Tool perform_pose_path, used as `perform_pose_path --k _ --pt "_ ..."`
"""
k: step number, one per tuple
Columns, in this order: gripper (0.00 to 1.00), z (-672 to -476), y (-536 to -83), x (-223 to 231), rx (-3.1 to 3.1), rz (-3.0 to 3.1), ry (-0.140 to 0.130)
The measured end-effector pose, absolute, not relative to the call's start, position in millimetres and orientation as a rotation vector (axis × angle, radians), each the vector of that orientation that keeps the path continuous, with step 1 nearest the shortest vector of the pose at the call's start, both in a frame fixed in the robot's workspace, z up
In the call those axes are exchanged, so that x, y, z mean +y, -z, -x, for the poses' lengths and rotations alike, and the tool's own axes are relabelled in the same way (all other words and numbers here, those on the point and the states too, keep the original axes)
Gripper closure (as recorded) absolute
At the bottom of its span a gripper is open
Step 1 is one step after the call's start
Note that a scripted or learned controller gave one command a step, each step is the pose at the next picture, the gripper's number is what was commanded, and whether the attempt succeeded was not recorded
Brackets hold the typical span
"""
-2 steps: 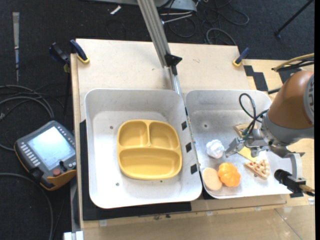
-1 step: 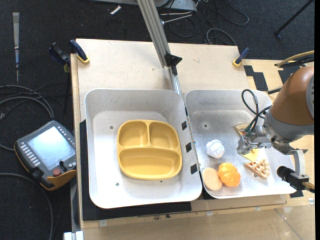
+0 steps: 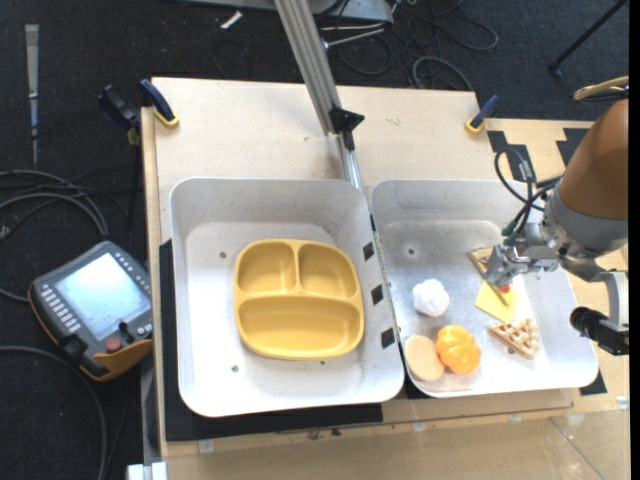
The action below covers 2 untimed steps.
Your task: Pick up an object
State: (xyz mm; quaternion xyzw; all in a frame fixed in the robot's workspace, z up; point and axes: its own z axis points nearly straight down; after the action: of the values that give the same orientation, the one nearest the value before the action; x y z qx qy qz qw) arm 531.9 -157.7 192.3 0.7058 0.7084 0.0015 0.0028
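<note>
Yellow wedge lies in the right bin, near its right wall, approx. mid-way between far and near rim. The claw hangs low just over the wedge's far tip, so this thing is directly under it and slightly toward the near rim. The wedge's long axis runs slanted, from far tip to the near-right. Whether the claw is open or closed I cannot tell, and nothing is visibly held in it. A small brown piece sits just beside the claw, toward the left bin.

The arm enters over the right wall, wrist bent down, orange band above.

Other things, along the near rim of the right bin: waffle, orange, a tan disc; a white ball more to the centre. A yellow tray fills the middle of the left bin.

I judge the wedge is the nearest target; only a short descent is needed.
</note>
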Motion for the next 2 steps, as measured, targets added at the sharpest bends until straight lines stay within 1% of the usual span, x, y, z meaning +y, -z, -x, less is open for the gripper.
perform_pose_path --k 1,2 --pt "1.00 -533.3 -226 -158 2.222 -2.214 -0.003" --pt "1.00 -550.5 -220 -108 2.230 -2.212 -0.002"
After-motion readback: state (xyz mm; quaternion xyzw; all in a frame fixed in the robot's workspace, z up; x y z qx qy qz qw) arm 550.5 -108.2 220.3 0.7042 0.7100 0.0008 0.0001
